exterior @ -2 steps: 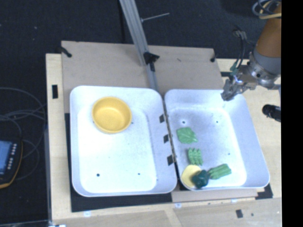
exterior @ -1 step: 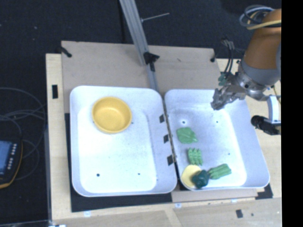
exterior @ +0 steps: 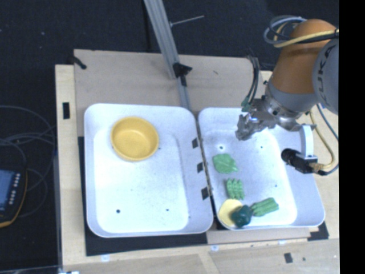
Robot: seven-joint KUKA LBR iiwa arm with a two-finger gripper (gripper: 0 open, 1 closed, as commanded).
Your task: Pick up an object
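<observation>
Wooden bench (exterior: 131,79) on dark floor (exterior: 34,27)

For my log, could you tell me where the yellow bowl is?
The yellow bowl sits in the left bin, toward its upper left corner, apart from the green items in the right bin.

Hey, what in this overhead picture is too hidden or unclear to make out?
- Claw, camera view: small and dark, so open or shut is unclear.
- Yellow cup in the right bin: partly covered by a dark teal piece.
- Arm: cut off by the right edge.
</observation>
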